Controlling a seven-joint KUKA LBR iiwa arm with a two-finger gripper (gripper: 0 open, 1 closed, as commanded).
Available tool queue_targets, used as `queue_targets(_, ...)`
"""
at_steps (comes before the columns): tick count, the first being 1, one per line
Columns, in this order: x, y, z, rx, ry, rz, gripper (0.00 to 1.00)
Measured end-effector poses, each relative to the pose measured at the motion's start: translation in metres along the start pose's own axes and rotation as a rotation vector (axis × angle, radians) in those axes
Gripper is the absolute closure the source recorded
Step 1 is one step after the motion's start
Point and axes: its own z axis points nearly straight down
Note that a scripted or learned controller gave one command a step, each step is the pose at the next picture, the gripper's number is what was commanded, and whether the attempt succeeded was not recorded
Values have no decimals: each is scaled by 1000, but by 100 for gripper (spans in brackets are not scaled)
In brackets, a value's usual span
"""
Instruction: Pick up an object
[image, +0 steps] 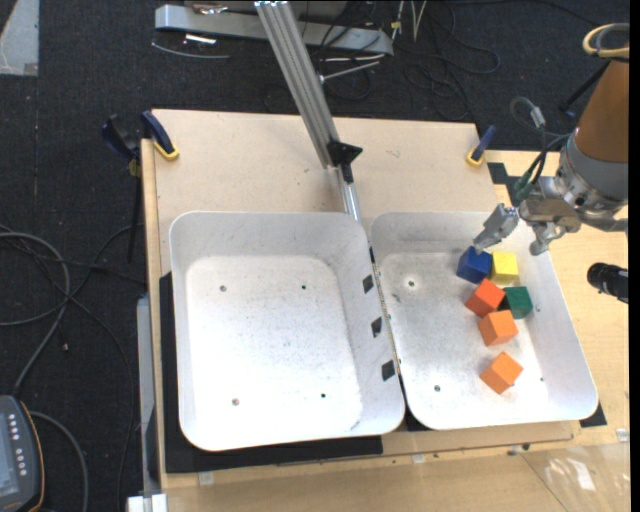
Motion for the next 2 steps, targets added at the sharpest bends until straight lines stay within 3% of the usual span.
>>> queue_targets(1,-7,69,152,-13,-4,2,0)
queue_targets(2,-35,38,166,-27,-6,-7,0)
